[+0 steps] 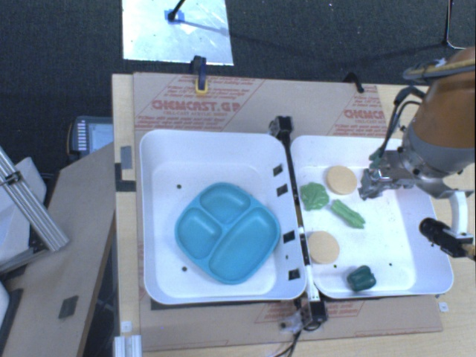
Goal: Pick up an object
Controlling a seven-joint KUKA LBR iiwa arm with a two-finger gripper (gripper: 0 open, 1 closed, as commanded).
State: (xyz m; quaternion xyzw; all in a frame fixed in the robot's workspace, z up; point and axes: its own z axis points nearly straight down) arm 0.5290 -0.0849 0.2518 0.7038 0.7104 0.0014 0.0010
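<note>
Camera view puts the gripper (370, 185) low over the right bin (428, 274), near that bin's upper middle, at the end of the grey arm (446, 117) that comes in from the right with its orange band above the wrist. Whether the claw is spread or pressed together cannot be told from this slant, and nothing is visibly pinched in it. Closest to it is a tan disc (341, 179), lying flat just to the claw's left, near but apart from it. Down and to the left of the claw lies a green pod (347, 213), a long thin piece whose long axis runs from upper left to lower right; it looks like the likeliest target besides the disc, and a grasp would probably need to close across that slant, not along it. Farther left, close to the divider between the bins, sits a green leafy piece (314, 196). A second tan disc (323, 247) lies lower, also by the divider, and a dark green pepper (361, 278) rests near the bin's bottom edge, well apart from the claw. Beyond the divider, the left bin (160, 199) bears a blue compartment plate (227, 232). No object has been lifted yet, so the pick looks to be at its approach stage.
</note>
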